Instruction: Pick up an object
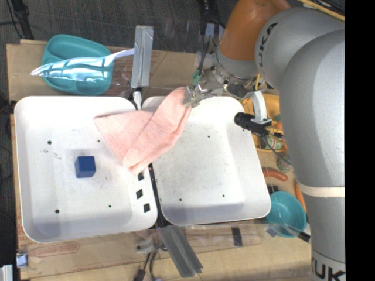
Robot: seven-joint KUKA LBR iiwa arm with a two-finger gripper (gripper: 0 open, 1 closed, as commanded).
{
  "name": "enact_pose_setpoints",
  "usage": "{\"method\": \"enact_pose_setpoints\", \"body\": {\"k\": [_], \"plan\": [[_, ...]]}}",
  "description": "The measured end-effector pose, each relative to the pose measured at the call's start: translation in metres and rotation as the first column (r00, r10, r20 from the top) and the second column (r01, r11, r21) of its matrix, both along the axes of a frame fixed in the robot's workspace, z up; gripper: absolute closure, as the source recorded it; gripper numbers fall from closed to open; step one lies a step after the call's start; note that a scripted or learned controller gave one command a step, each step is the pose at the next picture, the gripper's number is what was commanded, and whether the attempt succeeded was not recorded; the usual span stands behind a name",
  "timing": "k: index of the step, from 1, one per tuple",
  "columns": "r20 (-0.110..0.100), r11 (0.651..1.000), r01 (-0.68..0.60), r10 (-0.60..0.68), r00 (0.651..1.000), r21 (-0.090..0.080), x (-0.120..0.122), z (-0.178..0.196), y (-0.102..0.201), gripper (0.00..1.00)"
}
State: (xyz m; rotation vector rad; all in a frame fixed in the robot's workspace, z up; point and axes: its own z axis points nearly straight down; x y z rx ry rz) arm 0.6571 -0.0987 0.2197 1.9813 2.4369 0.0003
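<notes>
A pink cloth [149,130] drapes across the divide between the two white bins, its upper right corner lifted at the far edge of the right bin [205,180]. My gripper [196,92] sits at that corner, shut on the cloth's tip. A small blue cube [85,166] rests on the floor of the left bin [53,180], far from the gripper. The grey arm with its orange band [249,22] comes in from the upper right.
A teal scoop-like container [76,63] lies behind the left bin. A grey bar [142,57] stands at the back between the bins. A teal bowl [286,212] and assorted small items sit right of the right bin.
</notes>
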Motion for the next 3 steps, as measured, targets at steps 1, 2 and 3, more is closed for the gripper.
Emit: {"method": "enact_pose_setpoints", "body": {"k": [1,2,3], "plan": [[-0.006,0.997,0.075,-0.075,0.997,0.0,-0.001,-0.1,-0.022,1.0],[-0.004,0.997,0.075,-0.075,0.997,0.0,-0.001,-0.099,-0.022,0.0],[-0.002,0.96,-0.28,0.28,0.96,0.001,0.0,-0.127,0.0,0.0]]}}
